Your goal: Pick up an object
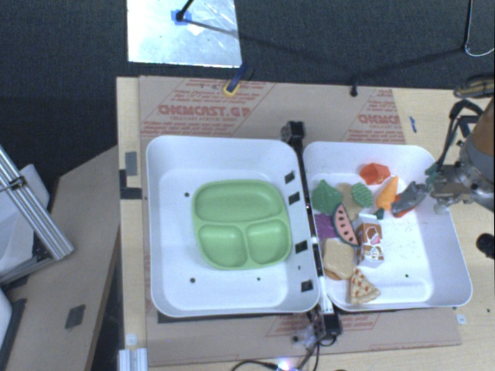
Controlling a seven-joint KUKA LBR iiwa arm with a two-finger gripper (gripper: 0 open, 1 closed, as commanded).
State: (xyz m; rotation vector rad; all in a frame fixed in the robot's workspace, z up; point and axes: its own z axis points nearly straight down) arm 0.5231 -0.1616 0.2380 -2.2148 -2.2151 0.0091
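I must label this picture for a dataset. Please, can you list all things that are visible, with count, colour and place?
left bin: 1, white, left half of bench
divided plate: 1, light green, inside left bin
right bin: 1, white, right half of bench
toy food pieces: about ten, mixed green, orange, red, tan, left part of right bin
foil sheet: 1, silver, floor above bench
arm: 1, grey, right edge
end effector: 1, grey, over right bin beside the orange pieces

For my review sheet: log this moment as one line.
gripper: over right white bin, beside orange toy carrot | nothing visibly held | green divided plate: in left bin
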